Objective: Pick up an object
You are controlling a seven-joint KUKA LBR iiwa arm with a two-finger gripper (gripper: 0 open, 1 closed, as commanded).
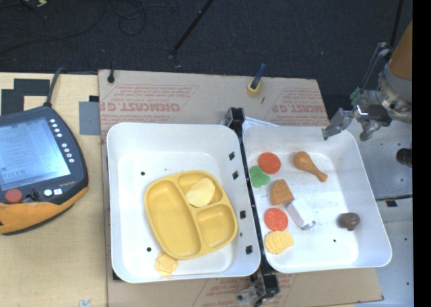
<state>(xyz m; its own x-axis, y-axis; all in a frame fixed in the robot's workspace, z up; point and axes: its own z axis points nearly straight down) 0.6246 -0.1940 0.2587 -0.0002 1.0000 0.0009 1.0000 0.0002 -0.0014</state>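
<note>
Toy food pieces sit untouched in the right white shallow bin (367,231): brown plastic drumstick (310,165), red round disc (269,163), dark brown lump (348,220). Robot's hand (353,122) hovers off the bin's upper right corner, fingers spread, pinching nothing. No pick made yet; descent, grasp and lift all remain.

Both bins (135,139) white. Divided tray (176,221) yellow. Two discs (269,163) red-orange, one disc (259,177) green. Drumstick (309,165) tan-brown. Cardboard (202,100) brown, red lettering.
</note>
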